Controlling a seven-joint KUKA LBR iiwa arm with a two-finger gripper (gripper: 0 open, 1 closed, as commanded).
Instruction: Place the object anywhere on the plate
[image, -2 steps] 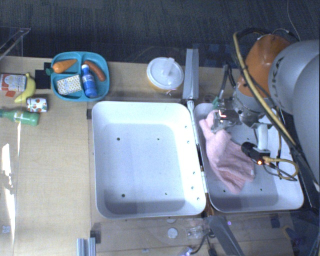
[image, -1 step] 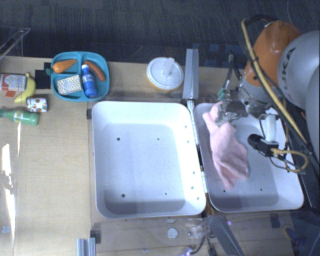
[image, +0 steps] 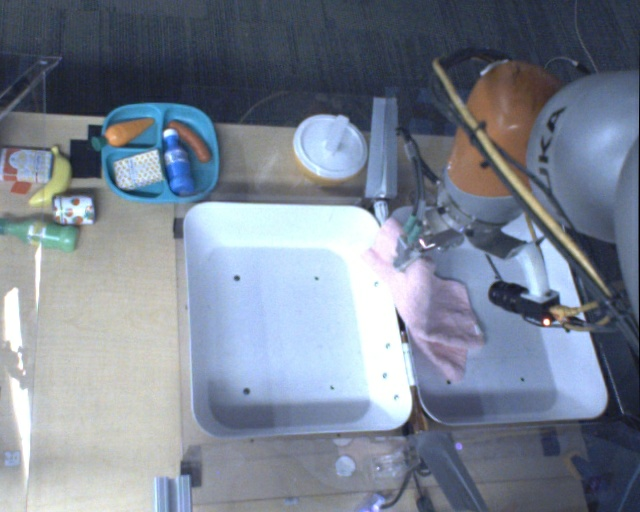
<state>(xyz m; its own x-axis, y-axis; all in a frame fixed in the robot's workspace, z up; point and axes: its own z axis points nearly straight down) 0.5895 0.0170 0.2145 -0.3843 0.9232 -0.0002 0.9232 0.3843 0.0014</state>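
A pink cloth (image: 435, 310) lies in the right bin (image: 560, 390), with its upper end raised over the rim between the two bins. My gripper (image: 412, 243) is at that upper end, with its fingers closed on the cloth's top corner. The blue divided plate (image: 205, 140) stands on the bench at the far left, well away from the gripper. It holds a toy carrot (image: 130, 130), a blue bottle (image: 178, 162), a sausage (image: 193, 142) and a patterned piece (image: 137, 170).
The left bin (image: 280, 320) is next to the cloth. A white cup with a yellow rim (image: 330, 148) stands behind the bins. A banana (image: 55, 175), a small can (image: 73, 209), a green bottle (image: 40, 234) and a box (image: 22, 165) lie left of the plate.
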